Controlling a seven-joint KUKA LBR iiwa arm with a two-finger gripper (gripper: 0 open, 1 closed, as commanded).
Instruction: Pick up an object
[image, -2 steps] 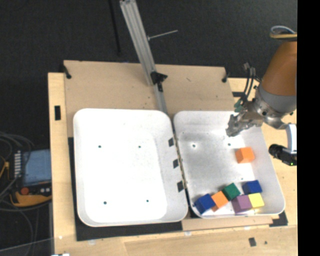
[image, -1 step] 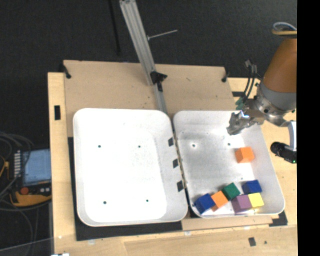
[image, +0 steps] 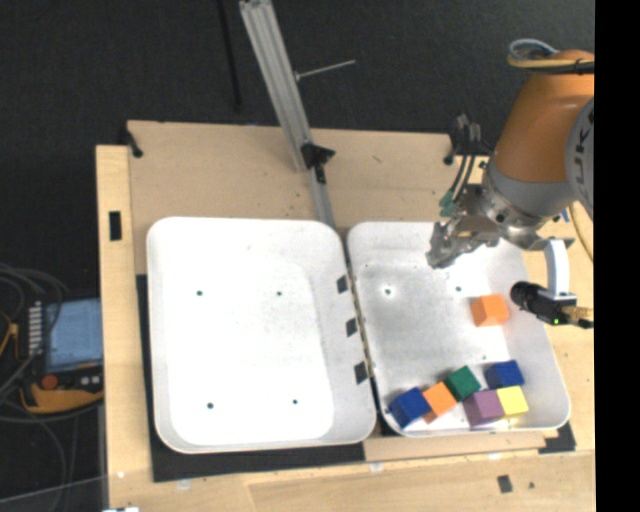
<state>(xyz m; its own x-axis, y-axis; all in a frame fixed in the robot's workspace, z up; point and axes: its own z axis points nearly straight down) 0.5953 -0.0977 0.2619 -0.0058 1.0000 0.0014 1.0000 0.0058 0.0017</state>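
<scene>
Gripper (image: 447, 250) hung over your right bin (image: 400, 330), finger state impossible to tell, probably placed for descent; orange cube (image: 490, 310) lay at its four o'clock.

Even, bright overhead light washes the two white bins, leaving the left bin (image: 240, 330) almost featureless and close to overexposed. The right bin (image: 420, 320) carries a soft grey mottling across its floor. Shadows are short and faint: a thin dark line under the bins' lower rims and beside the colored blocks (image: 465, 395). The dark floor around the bench (image: 200, 160) falls nearly black, swallowing detail. Overall sharpness is modest, with grainy, low-resolution edges; the arm's orange band (image: 545, 110) looks slightly soft.
</scene>
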